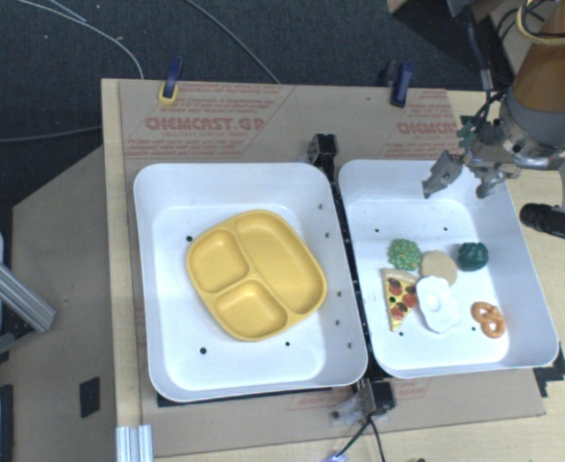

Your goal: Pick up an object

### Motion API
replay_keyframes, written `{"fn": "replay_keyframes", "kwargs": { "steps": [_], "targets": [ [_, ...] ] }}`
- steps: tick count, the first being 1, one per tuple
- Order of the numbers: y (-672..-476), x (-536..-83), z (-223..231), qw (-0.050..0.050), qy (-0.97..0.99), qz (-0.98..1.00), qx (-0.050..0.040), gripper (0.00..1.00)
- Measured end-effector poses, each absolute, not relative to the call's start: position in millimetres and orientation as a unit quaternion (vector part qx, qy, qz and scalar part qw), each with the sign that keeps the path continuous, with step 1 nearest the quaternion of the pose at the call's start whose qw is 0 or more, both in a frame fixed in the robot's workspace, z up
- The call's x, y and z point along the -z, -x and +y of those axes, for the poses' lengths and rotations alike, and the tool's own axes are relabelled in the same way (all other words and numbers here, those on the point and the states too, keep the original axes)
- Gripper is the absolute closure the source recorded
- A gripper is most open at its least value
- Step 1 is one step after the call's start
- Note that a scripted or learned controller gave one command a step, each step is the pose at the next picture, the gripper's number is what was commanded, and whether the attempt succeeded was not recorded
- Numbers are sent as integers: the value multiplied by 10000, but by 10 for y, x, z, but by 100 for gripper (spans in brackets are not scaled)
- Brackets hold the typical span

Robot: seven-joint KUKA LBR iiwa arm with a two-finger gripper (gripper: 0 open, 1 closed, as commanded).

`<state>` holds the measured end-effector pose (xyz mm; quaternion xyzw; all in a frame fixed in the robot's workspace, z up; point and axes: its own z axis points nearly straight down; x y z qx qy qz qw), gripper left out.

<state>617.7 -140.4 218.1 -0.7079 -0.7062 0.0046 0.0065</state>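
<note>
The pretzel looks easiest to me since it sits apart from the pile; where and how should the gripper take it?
Judging from this view, come straight down on the pretzel from above, closing the fingers across its outer edges. It lies flat in the right bin, with bare floor around it except the white object to its left. The gripper hangs over the bin's far end, fingers spread.

Five small things lie clustered in the right bin [513,248], toward its near side. A bumpy light-green piece [405,253] sits just beside a tan round one [439,265], and a dark-green lump [473,255] lies to their right. A pizza slice [398,298] lies flat, touching a white piece [438,307]. A brown pretzel [489,319] rests apart, near the right wall.
</note>
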Motion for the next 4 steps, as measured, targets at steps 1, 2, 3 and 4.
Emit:
{"fn": "replay_keyframes", "kwargs": {
  "steps": [1, 2, 3, 4],
  "targets": [
    [-6205, -2265, -1400, 5, 7070, -7073, -2, 0],
    [-6303, -1723, -1412, 20, 7068, -7074, -15, 0],
    [-6242, -1126, -1361, 20, 7070, -7072, -13, 0],
    [-6238, -832, -1354, 18, 7070, -7072, -12, 0]
  ]
}}
